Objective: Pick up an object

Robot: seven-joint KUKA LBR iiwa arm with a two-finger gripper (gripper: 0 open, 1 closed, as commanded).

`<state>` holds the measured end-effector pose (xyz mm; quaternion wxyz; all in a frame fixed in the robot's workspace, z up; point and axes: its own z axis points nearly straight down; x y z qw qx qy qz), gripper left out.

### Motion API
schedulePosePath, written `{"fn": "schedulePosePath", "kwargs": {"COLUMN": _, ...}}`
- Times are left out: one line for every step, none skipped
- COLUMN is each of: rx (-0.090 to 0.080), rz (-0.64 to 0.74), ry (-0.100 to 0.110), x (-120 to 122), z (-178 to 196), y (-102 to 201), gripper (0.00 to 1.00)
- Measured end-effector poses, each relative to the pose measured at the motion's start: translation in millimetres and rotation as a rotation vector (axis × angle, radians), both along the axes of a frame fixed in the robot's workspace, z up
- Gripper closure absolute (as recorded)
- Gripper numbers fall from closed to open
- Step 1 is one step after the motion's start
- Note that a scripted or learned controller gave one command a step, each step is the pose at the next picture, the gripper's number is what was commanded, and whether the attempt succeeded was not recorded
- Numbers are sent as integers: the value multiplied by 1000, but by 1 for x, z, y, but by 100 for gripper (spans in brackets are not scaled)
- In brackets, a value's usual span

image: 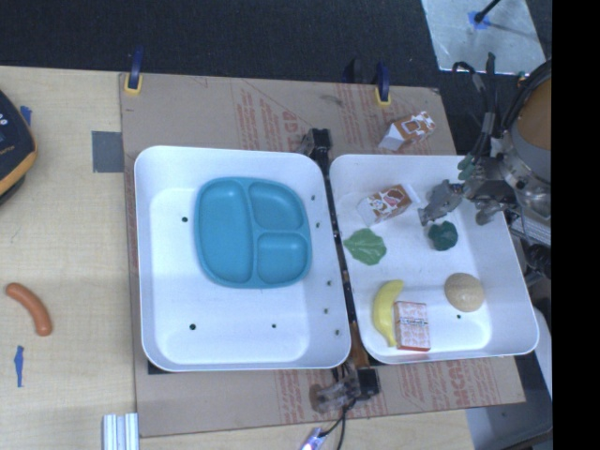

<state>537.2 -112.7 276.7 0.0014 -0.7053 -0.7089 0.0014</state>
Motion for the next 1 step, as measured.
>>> {"fn": "schedulePosePath", "kwargs": {"rx": -3, "rz": -2, "ry": 0, "x": 26, "z": -56, "y": -96, "gripper": 0}}
